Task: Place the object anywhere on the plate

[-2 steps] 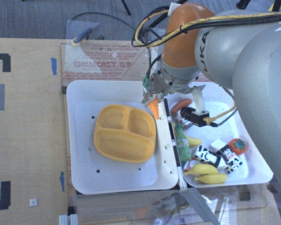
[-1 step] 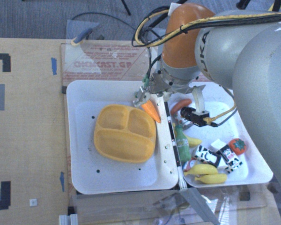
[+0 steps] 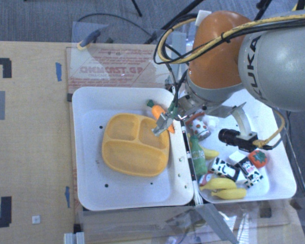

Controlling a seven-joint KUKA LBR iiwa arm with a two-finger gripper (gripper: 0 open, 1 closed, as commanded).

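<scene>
Right now the grey two-finger gripper (image 3: 164, 123) hangs over the upper right edge of the yellow-orange divided plastic plate (image 3: 134, 144), which lies in the left shallow white bin (image 3: 86, 151). An orange carrot-shaped toy with a green tip (image 3: 156, 110) sits just up from the fingertips, partly behind them. It looks to be pinched between the jaws, but the metal fingers cross it, so I cannot tell whether the jaws truly hold it or merely stand beside it, nor how wide they are.

Judging from this, the step in hand is the set-down. To do it well, the arm should carry the toy further left, so that it is over a compartment and not over the raised rim. It should then lower until the toy is near the plate's surface and only then part the jaws. A release this near the rim risks the toy rolling off into the bin, or into the gap by the bin's right wall.

Much is hard to read. The arm's orange band and grey body cover the upper part of the right white bin (image 3: 282, 179). Its contents, among them yellow banana-shaped toys (image 3: 229, 192), a green bottle (image 3: 196, 154) and black-and-white patterned pieces (image 3: 229, 169), overlap one another. The carrot's lower end is hidden.
</scene>
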